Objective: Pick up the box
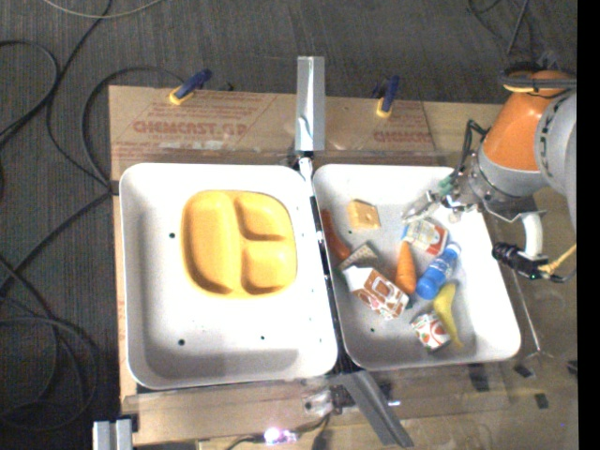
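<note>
Reaching well means bringing the tool [441, 198], whose finger state I cannot tell, from the right bin's [487, 345] upper edge toward the box [380, 294] at mid-bin. It lies crowded beside a carrot [405, 267], so descend squarely over it.

A brown cardboard-topped bench [234, 125] with faded red lettering carried two shallow white bins side by side. The left bin [150, 345] and the right bin [487, 336] touched along their inner edges, with an upright metal post [310, 106] standing at the far end of that seam. Two blue-and-yellow clamps [190, 85] [386, 96] gripped the board's far edge. Dark cables [37, 157] trailed over the grey floor [281, 17] around it.
</note>
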Robot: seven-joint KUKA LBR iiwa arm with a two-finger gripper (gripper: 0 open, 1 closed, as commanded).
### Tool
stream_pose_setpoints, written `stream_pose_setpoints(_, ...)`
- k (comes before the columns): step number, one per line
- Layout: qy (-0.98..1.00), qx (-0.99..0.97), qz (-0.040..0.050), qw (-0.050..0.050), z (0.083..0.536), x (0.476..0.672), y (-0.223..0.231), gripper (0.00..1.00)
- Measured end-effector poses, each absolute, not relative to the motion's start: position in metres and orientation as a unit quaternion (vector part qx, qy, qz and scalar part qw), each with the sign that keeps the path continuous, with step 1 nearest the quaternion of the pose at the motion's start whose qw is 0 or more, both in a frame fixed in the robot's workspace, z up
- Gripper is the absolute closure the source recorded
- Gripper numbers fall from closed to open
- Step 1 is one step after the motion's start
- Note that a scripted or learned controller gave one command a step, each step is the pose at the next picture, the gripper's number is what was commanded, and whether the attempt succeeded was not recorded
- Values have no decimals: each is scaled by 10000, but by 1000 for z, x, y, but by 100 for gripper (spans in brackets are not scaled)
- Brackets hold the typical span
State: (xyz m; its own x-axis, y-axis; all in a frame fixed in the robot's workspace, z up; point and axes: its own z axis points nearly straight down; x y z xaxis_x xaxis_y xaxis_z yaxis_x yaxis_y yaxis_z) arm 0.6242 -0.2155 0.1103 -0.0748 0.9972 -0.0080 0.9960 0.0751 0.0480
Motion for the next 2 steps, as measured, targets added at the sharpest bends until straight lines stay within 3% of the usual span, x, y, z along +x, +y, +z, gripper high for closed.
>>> stream_pose_setpoints(2,7533,6572,117,207,110,623,-216,0)
